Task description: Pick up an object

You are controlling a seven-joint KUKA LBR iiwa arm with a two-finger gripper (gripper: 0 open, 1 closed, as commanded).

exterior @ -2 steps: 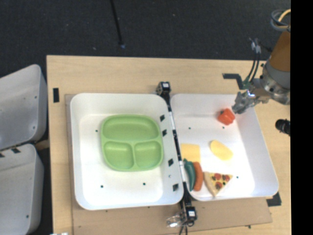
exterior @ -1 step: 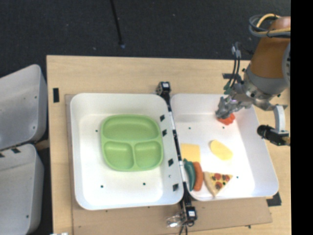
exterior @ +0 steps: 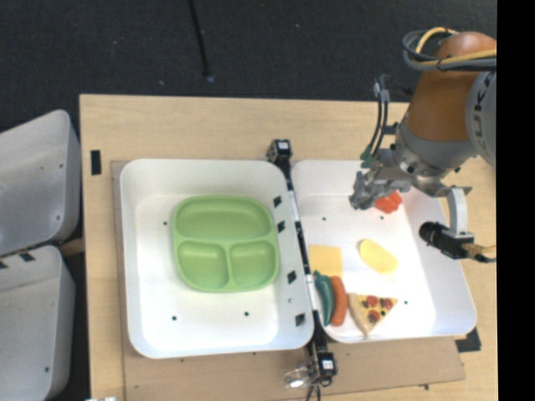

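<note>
Looking down from the fixed camera, the gripper (exterior: 374, 192) hangs low in the right bin (exterior: 443, 303) beside a small red piece (exterior: 389, 203), its grasp unreadable, so the reaching step seemingly precedes a close and lift.

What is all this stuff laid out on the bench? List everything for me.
Divided plate: one, green, middle of the left bin.
Cheese slice: one, yellow, right bin, near the divider.
Oval piece: one, yellow, right bin, centre.
Pizza slice: one, tan with red spots, right bin, front.
Carrot: one, orange with green top, right bin, front left.
Small object: one, red-orange, right bin, beside the gripper.
Bench: one, wooden.
Arm: one, grey and orange.
Gripper: one, grey, above the right bin.
</note>
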